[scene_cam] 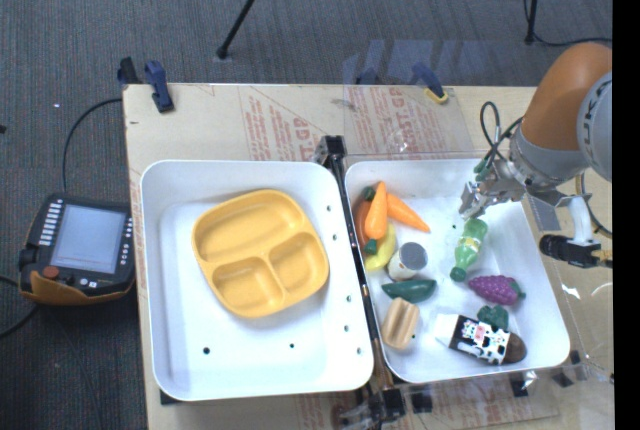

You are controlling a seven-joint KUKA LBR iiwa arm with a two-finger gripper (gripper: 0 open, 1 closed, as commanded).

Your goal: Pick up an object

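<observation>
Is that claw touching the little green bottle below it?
Apart. The camera view shows a strip of white bin floor between the claw and the top of the green bottle.

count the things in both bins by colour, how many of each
Left bin:
yellow: 1, divided plate

Right bin:
orange: 2, carrots
green: 2, bottle, pepper
purple: 1, grapes
yellow: 1, piece under the carrots
tan: 1, block
grey-white: 1, can
black-white: 1, carton

Total: 10
</observation>
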